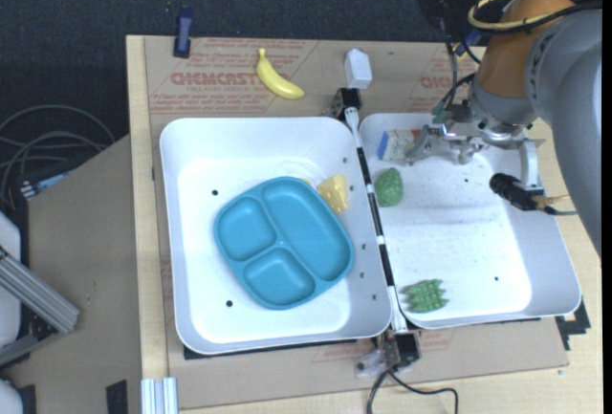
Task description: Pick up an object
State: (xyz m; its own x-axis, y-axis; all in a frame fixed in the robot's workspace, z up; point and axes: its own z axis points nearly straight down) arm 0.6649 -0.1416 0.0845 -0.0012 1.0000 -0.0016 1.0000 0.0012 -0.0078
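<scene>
So far nothing is picked: you can see the round green object (388, 185) lying on the floor of the right bin (478, 240), beside the divider. The gripper (427, 142) hovers near it, toward the bin's far wall, and it carries nothing that you can make out. A knobbly green piece (424, 295) sits by the near rim. The whole grasp and lift remain ahead.
</scene>
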